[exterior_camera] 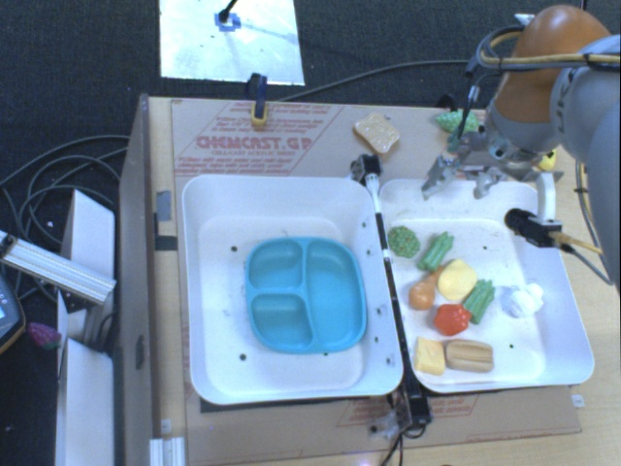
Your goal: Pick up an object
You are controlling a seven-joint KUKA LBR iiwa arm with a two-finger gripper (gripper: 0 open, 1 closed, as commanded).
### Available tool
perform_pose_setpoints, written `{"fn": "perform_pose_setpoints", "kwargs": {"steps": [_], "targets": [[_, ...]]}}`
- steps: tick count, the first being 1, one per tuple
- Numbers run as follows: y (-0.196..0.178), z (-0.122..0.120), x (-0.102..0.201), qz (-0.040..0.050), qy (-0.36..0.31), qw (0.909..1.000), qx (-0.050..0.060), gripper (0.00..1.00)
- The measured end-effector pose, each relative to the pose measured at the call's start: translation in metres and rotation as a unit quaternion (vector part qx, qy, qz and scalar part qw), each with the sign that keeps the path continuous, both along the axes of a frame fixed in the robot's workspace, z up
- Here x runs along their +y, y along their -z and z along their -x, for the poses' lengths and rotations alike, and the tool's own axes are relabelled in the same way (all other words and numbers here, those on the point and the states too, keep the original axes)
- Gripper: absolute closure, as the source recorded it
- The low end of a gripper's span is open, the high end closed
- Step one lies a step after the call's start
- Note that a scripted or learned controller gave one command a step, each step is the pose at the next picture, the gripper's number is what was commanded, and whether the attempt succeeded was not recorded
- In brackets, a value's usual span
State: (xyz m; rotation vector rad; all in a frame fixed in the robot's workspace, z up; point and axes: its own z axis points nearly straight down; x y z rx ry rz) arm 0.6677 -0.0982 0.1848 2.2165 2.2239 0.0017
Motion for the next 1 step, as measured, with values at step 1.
{"fn": "perform_pose_setpoints", "kwargs": {"steps": [1], "targets": [[0.1005,0.0603,-0.0131,-0.0001,0.001,1.0,0.001,0.0]]}}
